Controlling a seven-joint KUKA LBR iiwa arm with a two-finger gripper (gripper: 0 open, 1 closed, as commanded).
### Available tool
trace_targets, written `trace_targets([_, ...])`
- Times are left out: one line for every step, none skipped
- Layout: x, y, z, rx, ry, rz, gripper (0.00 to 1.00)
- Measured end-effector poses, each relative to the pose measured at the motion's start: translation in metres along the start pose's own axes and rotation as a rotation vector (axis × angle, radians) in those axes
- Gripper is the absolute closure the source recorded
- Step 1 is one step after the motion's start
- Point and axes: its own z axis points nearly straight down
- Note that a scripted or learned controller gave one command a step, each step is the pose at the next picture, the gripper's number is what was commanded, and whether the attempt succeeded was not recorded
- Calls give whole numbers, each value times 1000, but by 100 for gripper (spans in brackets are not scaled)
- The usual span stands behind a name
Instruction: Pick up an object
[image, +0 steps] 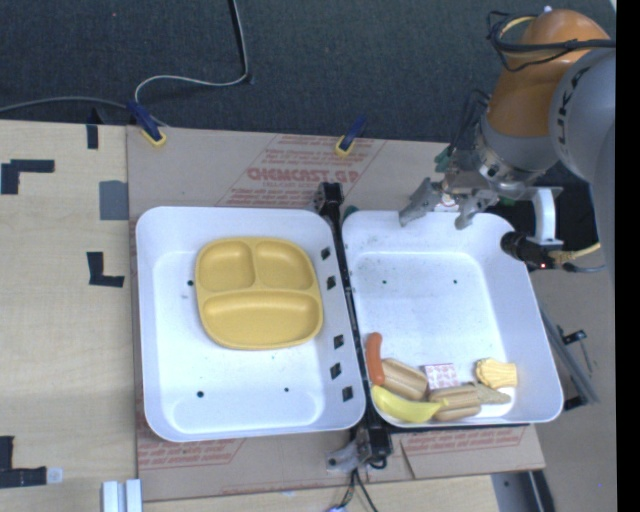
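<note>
My gripper (438, 208) hangs over the far edge of the right bin (520, 300), up near its back rim, with its two fingers spread apart and nothing between them. My grey arm (560, 90) with its orange band comes in from the right above that corner. The right bin holds all the small things, and they are crowded along its near edge, well apart from my gripper: an orange carrot (374, 356) stands lengthwise against the left wall, a tan bread roll (403, 378) lies just beside it, and a yellow banana (404, 406) curves along the near left corner under the roll. Next to the roll sits a small white packet with red print (441, 376), then a second brownish roll (462, 400) lying along the near rim, and at the right end a yellow piece of corn (496, 374). These pieces lie touching or nearly touching one another in a row; the far and middle floor of this bin is bare white. The left bin (160, 330) holds one thing, a yellow divided plate (259, 292) with three compartments, lying flat in the far half of the bin. The two bins touch along a black clamp strip (338, 290) between them, and both rest on a cardboard sheet (290, 170) on the bench.
</note>
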Motion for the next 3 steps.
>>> trace_targets([-7,-38,145,1,0,1,0])
trace_targets([102,-64,54,-1,0,-1,0])
trace_targets([163,-53,87,-8,-18,10,0])
